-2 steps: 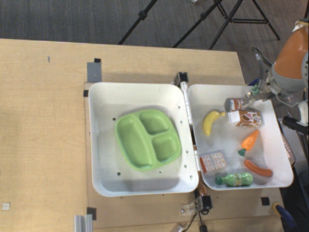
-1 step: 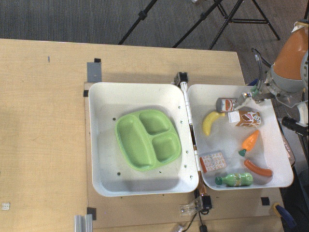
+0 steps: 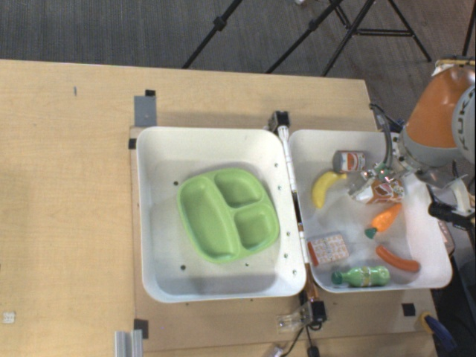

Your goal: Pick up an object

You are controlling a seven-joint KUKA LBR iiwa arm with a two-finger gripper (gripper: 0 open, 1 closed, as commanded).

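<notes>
From the camera above, two white bins sit side by side at the middle of the frame. The left bin (image 3: 149, 222) holds a green divided plate (image 3: 228, 214), lying flat near its centre. The right bin (image 3: 428, 274) holds the small things: a can (image 3: 349, 161) on its side at the upper part, a yellow banana (image 3: 324, 187) just below and left of it, a carrot (image 3: 385, 219) toward the middle right, a red sausage (image 3: 397, 259) lower right, a green bottle (image 3: 361, 276) lying along the bottom edge, and a flat patterned packet (image 3: 329, 248) at the lower left.

The arm (image 3: 446, 117) comes in from the right edge, and its gripper (image 3: 381, 183) is down in the upper right part of the right bin, between the can and the carrot. There is a crumpled, shiny clutter around its tip, and I cannot tell how it is set or whether it has anything.

The nearest candidates are the can and the carrot. The carrot looks like a light, stiff plastic toy, smooth and tapered, so it would probably slip unless taken across its thick middle. The can is likely rigid and light but apt to roll; pinching across its round body should suit it best.
</notes>
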